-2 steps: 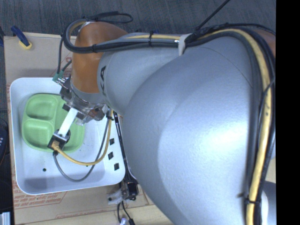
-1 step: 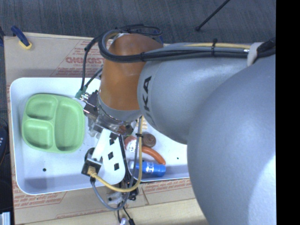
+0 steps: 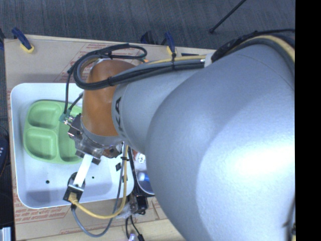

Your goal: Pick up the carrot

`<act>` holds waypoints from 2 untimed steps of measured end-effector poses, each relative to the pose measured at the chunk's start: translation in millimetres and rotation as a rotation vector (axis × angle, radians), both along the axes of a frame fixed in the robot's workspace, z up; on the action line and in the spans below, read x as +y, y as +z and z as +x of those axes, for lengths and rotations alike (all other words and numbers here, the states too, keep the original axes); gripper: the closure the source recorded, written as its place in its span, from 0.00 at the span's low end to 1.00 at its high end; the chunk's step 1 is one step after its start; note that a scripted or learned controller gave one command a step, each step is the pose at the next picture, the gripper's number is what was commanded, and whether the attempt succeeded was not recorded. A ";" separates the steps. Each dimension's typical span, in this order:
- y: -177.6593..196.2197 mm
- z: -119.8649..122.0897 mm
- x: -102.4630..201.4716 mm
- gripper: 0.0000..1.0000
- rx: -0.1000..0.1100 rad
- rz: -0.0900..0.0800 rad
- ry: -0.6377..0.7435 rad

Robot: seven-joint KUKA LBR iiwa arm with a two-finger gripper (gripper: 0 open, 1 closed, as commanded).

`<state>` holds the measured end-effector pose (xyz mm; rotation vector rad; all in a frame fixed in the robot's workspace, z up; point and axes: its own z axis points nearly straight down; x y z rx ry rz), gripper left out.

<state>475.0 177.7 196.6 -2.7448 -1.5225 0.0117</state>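
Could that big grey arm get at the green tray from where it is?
Probably yes: the arm hangs over the white bin, its wrist right at the edge of the green tray, and nothing visible lies between them.

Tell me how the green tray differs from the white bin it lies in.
Colour: the green tray is light green, the white bin white. Layout: the tray is split into compartments, the bin has one open floor. Size: the tray is smaller, covering part of the bin's floor. Both are shallow with rounded corners, and the arm hides part of each.
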 end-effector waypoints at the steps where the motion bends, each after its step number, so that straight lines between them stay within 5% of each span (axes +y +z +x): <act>1: 9.9 0.1 0.5 1.00 0.003 0.000 0.005; 2: 19.6 0.0 1.0 1.00 0.007 -0.001 0.010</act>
